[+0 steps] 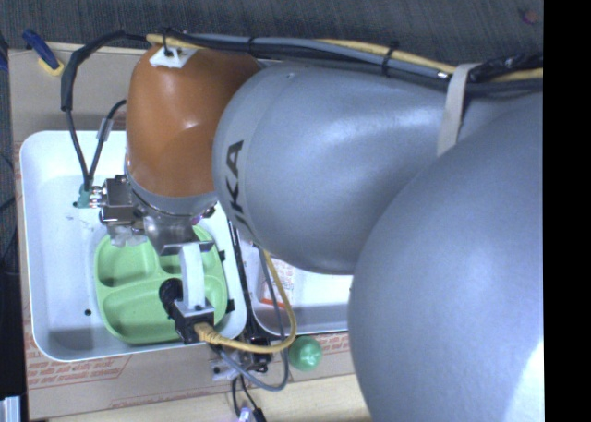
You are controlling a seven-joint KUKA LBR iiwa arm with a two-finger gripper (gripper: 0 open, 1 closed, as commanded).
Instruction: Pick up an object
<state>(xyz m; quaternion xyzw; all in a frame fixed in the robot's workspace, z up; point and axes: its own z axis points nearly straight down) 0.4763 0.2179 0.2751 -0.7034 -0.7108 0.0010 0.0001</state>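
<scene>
A view from above of a shallow white bin [42, 226] at the left, smooth plastic with rounded corners. In its near right part lies a green tray [129, 305], flat and open side up. The tray is moulded matte plastic with soft rounded corners and raised ridges that split it into compartments. Its visible spread is slightly wider left to right than near to far, but its right part is covered, so its true long axis is unclear. A bulky grey arm [369, 180] with a glossy orange band [175, 125] reaches in from the right. The gripper [159, 231] sits over the tray's far edge; whether it is open, closed or holding anything cannot be told. A small round green ball [305, 353] lies right of the tray, by the near rim
</scene>
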